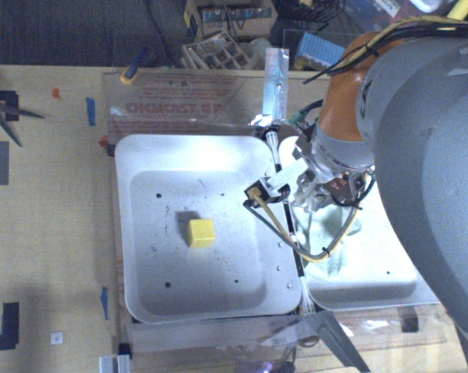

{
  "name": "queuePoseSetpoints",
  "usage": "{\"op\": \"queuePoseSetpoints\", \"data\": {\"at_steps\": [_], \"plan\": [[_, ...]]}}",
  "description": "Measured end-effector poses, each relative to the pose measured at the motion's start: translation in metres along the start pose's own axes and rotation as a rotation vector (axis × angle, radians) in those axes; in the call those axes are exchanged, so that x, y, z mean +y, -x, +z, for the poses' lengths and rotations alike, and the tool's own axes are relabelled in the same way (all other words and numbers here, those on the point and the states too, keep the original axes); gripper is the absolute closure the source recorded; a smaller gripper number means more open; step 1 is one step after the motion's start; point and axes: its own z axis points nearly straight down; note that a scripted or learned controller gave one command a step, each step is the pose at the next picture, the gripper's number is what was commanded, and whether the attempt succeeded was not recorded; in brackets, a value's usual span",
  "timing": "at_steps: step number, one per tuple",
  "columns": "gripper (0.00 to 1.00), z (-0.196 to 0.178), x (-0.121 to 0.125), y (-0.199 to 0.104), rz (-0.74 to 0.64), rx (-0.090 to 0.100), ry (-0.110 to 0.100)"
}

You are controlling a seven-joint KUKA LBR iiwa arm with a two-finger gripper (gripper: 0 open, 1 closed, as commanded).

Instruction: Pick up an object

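Observation:
A small yellow cube (201, 232) lies alone on the floor of the left white bin (129, 208), a little left of its middle. The gripper (309, 198) hangs over the left part of the right bin (374, 286), close to the wall shared by the two bins, well to the right of the cube. The wrist and a loop of yellow and black cable (290, 235) cover its tip. Under the gripper a pale greenish, see-through object (341, 238) lies in the right bin, partly hidden by the arm.
The big grey arm (428, 169) with its orange band (343, 103) covers most of the right bin. A clear upright post (275, 84) stands behind the bins. A flat printed box (179, 99) lies behind the left bin. Small tools sit on the bench at far left.

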Motion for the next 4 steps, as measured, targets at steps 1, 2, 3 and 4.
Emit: {"op": "queuePoseSetpoints", "data": {"at_steps": [1,2,3,4], "plan": [[1.0,-0.027,0.057,-0.01,-0.172,0.003,0.003],[1.0,-0.038,0.028,-0.077,0.005,0.003,0.002],[1.0,-0.094,-0.002,-0.126,0.257,0.008,0.002],[1.0,-0.157,-0.009,-0.13,0.394,0.008,0.002]]}}
